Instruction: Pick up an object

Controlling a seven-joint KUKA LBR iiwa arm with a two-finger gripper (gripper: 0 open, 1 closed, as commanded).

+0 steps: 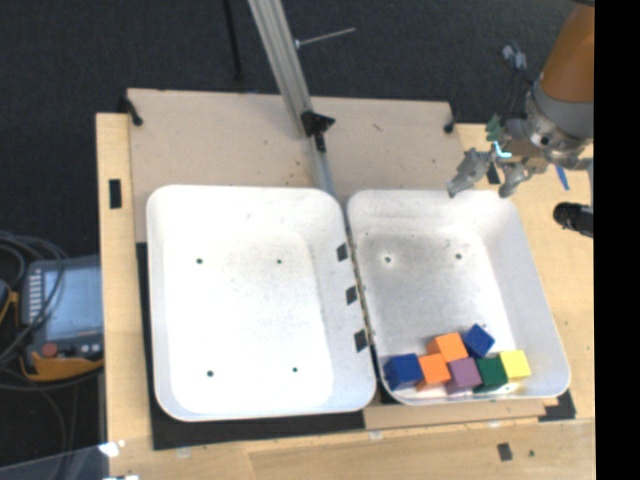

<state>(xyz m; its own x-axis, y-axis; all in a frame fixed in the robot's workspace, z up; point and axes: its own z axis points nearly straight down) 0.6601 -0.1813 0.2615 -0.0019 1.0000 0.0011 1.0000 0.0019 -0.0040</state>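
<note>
Gripper [487, 178] over right bin's [530, 258] far right corner, fingers spread, nothing held. Coloured blocks [458, 362] clustered along bin's near edge, well apart from fingers.

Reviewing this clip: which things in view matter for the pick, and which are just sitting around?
Relevant to the pick:
gripper, above the right bin's far edge
right bin
coloured blocks clustered at its near edge

Just lying about:
left bin
metal rail
handheld pendant off the bench's left side
</note>
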